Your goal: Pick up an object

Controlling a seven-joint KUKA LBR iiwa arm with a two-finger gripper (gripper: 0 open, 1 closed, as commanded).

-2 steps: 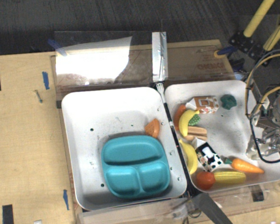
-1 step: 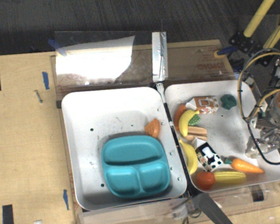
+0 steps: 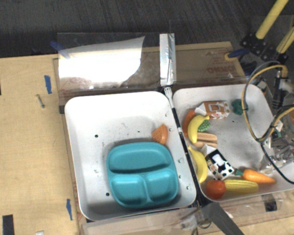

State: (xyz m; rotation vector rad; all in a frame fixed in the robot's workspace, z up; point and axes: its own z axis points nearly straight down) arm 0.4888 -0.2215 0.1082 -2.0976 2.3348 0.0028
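Two white bins [image 3: 82,146], one teal tray [image 3: 142,179], two bananas [image 3: 195,128]

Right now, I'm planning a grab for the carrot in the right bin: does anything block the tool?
No object lies over the carrot; it sits uncovered beside the yellow corn. Loose black cables hang between it and the tool at the bin's right side.

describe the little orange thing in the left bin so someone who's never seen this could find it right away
Start at the left white bin, where a teal divided tray lies. Just past the tray's upper right corner, near the wall shared with the right bin, sits a small orange piece, the one loose orange thing in that bin.
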